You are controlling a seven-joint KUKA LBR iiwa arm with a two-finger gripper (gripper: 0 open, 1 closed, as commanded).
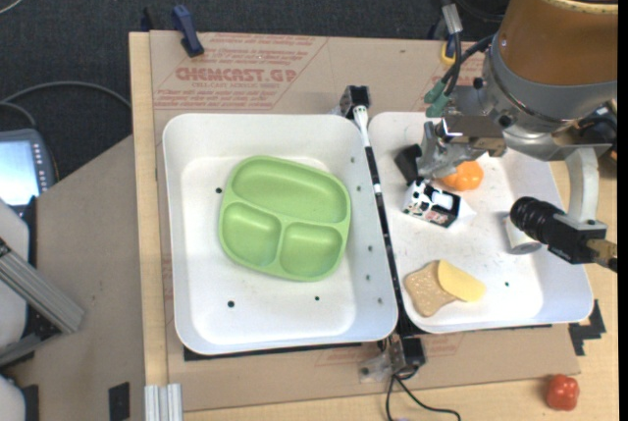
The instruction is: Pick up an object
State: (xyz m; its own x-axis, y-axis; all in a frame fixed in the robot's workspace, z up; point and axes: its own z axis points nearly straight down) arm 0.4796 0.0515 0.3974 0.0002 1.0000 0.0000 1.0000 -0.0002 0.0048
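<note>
The fingers (439, 152) hung low in the right bin (549, 303). They looked small and were partly hidden under the arm, so nobody could tell if they were spread or pressed together, or if they held anything. A round orange ball (468, 177) sat just beside them, on the arm's side. It was too close to tell if it touched them. A small black and white block (433, 204) lay just in front of them, toward the near edge of the desk (157, 213). A little black thing (407, 161) lay just beside them, toward the left bin (183, 242). Farther in front, a yellow cheese slice (461, 284) lay on a brown bread slice (422, 290). A green plate (285, 218) with three parts lay well apart from them in the left bin.
</note>
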